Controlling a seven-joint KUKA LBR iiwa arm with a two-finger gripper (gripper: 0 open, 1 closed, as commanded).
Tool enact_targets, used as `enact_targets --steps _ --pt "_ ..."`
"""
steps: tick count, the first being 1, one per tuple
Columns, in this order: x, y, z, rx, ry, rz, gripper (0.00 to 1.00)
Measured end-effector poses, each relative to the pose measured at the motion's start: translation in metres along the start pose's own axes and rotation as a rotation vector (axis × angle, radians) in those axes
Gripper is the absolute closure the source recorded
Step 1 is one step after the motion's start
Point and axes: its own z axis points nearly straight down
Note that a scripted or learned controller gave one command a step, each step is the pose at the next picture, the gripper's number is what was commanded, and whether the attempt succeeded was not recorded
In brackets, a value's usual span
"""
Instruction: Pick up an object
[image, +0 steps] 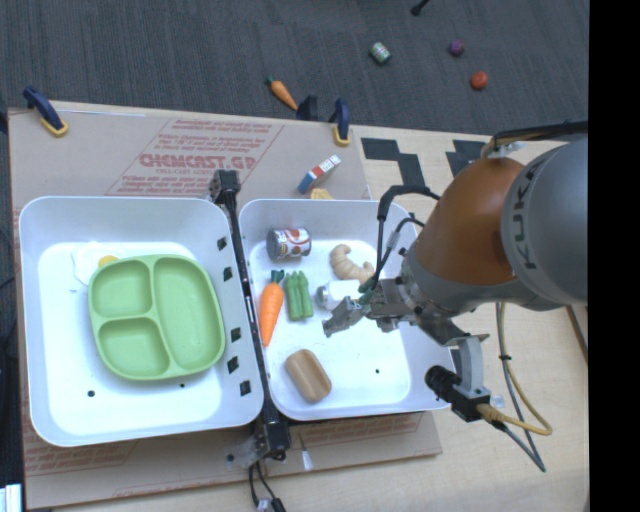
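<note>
Arm (500, 235): reaching in from the right, looming over the right bin (390, 395).
End effector (342, 318): hanging above the bin floor; opening hard to judge, nothing seen between its fingers.
Bread roll (308, 375): lying near the front.
Carrot (270, 308): lying beside green beans (298, 295).
Can (289, 243): lying at the back.
Green plate (155, 316): sitting in the left bin (40, 400).

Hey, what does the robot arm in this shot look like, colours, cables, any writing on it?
The arm is bulky, rounded and grey, with a wide orange band above the wrist and part of large dark KUKA lettering on its grey shell. Black cables loop beside the band, and yellowish cables trail below. The gripper is small, dark metal, with a black fitting beneath it.
</note>
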Motion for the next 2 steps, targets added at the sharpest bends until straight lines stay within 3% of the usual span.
enact_targets --steps 1,2 --pt "-0.005 0.037 0.111 -0.001 -0.001 -0.002 0.0" --pt "-0.005 0.038 0.101 0.0 -0.002 -0.007 1.0"
